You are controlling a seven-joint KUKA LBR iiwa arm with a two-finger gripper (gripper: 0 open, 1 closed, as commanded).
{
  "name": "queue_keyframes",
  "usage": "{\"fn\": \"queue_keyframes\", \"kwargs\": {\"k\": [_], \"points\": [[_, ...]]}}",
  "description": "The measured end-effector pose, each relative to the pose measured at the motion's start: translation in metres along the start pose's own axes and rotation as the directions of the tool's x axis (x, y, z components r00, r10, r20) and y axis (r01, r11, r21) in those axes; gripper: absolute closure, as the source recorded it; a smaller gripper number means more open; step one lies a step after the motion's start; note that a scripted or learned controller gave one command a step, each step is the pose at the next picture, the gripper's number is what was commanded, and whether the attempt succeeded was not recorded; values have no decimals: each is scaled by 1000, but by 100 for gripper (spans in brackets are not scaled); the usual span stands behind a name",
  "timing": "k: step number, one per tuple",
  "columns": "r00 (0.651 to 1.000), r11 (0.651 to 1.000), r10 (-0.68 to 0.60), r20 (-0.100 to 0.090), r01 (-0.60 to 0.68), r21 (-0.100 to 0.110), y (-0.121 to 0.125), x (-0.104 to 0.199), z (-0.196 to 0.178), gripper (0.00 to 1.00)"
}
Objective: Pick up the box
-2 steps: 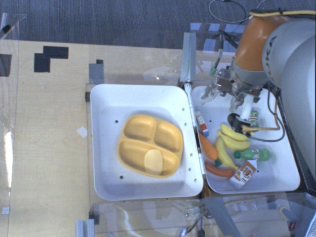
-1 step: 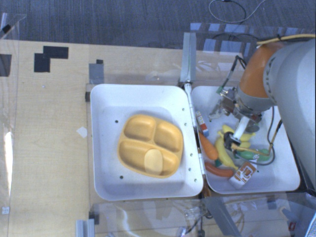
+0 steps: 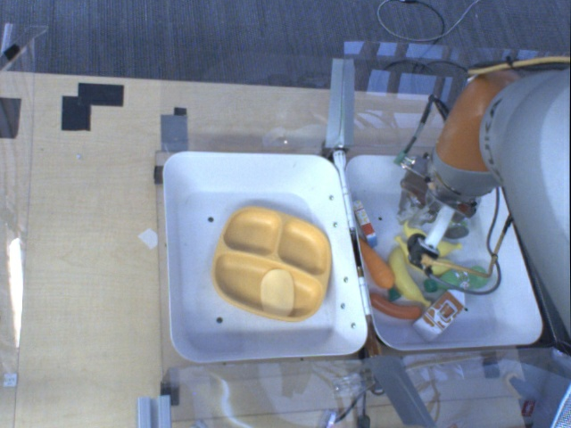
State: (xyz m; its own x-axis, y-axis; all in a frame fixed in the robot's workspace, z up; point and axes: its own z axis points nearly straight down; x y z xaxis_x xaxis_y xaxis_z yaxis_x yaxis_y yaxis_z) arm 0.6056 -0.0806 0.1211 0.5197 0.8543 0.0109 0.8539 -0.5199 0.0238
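Pale wooden bench [image 3: 89, 266] (grey carpet [image 3: 223, 16] behind) — two white bins [image 3: 187, 328].

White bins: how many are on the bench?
2. The left bin holds a yellow tray; the right bin, beside it, holds the small items and the gripper.

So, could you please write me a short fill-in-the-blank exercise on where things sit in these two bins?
1. The yellow divided tray lies in the ____ bin.
2. The small box lies in the ____ bin.
3. The carrot lies beside a ____ banana.
4. The gripper is over the ____ bin.

Missing words: left; right; yellow; right
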Motion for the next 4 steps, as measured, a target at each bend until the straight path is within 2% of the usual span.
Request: {"fn": "queue_keyframes", "kwargs": {"k": [1, 2, 3, 4], "points": [[996, 995, 93, 7, -94, 16, 27, -12, 33, 100], [996, 995, 93, 9, -94, 16, 27, -12, 34, 0], [996, 996, 87, 4, -87, 12, 28, -9, 21, 100], [990, 990, 143, 10, -143, 17, 34, 71, -64, 100]]}}
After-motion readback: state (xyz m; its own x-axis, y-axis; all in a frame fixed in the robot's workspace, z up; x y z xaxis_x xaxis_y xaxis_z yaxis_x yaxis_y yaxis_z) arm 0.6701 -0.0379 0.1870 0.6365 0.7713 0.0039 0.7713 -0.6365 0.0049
